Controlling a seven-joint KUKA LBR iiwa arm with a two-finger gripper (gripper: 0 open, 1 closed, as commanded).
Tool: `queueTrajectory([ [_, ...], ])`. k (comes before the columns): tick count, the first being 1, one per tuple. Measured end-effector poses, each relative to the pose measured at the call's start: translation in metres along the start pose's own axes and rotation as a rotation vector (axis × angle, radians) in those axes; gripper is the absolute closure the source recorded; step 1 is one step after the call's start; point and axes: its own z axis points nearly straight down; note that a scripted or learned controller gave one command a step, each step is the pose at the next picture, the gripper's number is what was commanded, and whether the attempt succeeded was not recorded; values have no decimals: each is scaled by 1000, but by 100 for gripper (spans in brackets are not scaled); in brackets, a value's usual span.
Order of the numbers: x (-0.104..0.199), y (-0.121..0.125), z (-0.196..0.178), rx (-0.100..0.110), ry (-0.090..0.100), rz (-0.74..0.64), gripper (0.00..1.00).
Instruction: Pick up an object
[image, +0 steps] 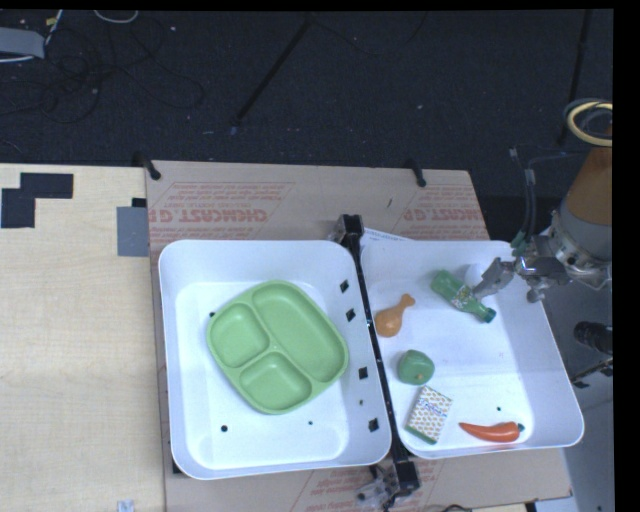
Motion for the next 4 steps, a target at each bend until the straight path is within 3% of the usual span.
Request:
queueTrajectory([
  [2, 13, -10, 99, 0, 0, 0, 0],
  [3, 12, -10, 88, 0, 0, 3, 100],
  [4, 17, -15, 44, -3, -1, -1, 100],
])
